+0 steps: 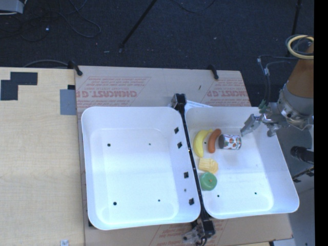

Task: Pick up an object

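The right bin (266,188) holds a cluster of small objects along its left side. A yellow banana (201,142) lies next to an orange-red sausage (213,140). A small can (231,142) lies on its side just right of them. Below sit a yellow corn piece (208,164) and a green round object (208,181). My gripper (260,127) hangs over the bin's upper right part, up and to the right of the can. Its fingers (250,124) stand apart with nothing between them.
The left bin (97,137) lies beside the right one, with a black divider strip (185,158) between them. Both rest on a cardboard sheet (128,88). The arm (297,94) reaches in from the right edge, with cables near it.
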### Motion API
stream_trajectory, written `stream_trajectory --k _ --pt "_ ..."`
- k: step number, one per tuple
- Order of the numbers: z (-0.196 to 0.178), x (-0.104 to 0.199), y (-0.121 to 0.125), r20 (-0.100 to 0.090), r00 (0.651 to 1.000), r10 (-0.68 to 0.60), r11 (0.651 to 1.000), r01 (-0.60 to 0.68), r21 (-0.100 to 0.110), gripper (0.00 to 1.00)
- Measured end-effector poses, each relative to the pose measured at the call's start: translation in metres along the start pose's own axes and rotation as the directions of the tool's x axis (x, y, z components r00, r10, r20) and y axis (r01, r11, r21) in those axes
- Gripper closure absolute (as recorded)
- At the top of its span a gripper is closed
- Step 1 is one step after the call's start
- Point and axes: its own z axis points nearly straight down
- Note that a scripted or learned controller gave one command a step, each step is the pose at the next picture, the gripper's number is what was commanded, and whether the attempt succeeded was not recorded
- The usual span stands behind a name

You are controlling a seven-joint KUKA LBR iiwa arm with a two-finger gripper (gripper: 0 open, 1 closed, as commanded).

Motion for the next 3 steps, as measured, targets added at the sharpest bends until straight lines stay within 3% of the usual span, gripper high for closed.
stream_trajectory --k 1,2,3 --pt "0.097 0.04 0.043 0.001 1.0 -0.002 1.0 0.002 -0.006 0.0" --pt "0.115 0.061 -0.027 -0.002 1.0 0.003 1.0 -0.003 0.007 0.0" --pt "0.114 0.095 -0.069 -0.001 1.0 0.003 1.0 -0.003 0.003 0.0"
